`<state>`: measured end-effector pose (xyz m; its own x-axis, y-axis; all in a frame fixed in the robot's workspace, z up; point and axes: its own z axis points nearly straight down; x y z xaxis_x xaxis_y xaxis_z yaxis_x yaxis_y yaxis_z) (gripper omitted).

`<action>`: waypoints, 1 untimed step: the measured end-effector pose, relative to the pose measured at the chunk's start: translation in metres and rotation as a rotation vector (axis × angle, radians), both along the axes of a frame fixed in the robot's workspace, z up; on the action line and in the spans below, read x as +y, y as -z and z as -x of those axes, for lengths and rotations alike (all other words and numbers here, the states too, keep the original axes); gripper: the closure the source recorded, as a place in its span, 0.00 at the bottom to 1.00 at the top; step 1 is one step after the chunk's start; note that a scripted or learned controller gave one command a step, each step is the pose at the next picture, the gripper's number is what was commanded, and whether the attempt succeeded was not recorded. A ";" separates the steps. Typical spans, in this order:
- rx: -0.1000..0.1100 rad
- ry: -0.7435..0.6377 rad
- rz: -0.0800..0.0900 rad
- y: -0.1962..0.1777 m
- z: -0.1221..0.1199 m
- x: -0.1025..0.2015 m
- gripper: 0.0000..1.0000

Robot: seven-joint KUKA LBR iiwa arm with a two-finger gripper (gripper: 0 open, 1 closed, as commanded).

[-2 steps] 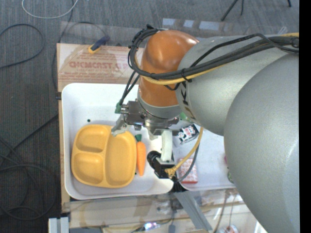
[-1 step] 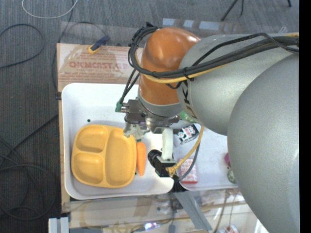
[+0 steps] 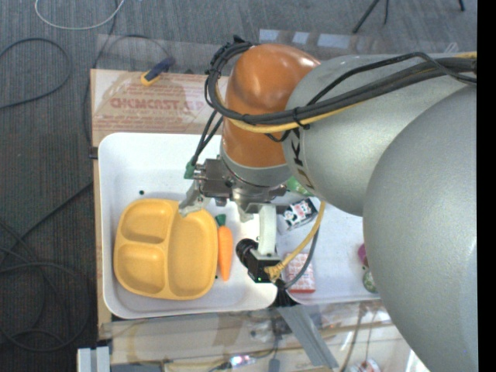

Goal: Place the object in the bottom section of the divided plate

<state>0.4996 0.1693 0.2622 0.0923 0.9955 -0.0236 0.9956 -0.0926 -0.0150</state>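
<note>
A yellow divided plate (image 3: pixel 165 248) lies in the left bin (image 3: pixel 124 157), with two small sections on its left and one large section on its right. All three sections look bare. An orange carrot (image 3: pixel 225 254) with a green tip lies on the bin floor, right against the plate's right rim. My gripper (image 3: pixel 232 208) hangs under the orange wrist band, just above the carrot's top end and the plate's upper right corner. The wrist body hides most of it.
The right bin (image 3: pixel 337 239) holds a black-and-white item (image 3: pixel 298 211), a red-and-white packet (image 3: pixel 303 282) and a pink-green object (image 3: pixel 363 260) at the arm's edge. Behind the bins lies cardboard (image 3: pixel 143 103) with a blue-yellow tool (image 3: pixel 156 70). The arm covers the upper right.
</note>
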 end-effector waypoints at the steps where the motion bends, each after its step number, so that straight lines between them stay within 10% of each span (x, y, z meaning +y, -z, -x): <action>1: 0.005 -0.001 0.004 -0.006 0.000 0.001 1.00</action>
<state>0.4999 0.1700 0.2684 0.0913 0.9954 -0.0278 0.9956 -0.0918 -0.0195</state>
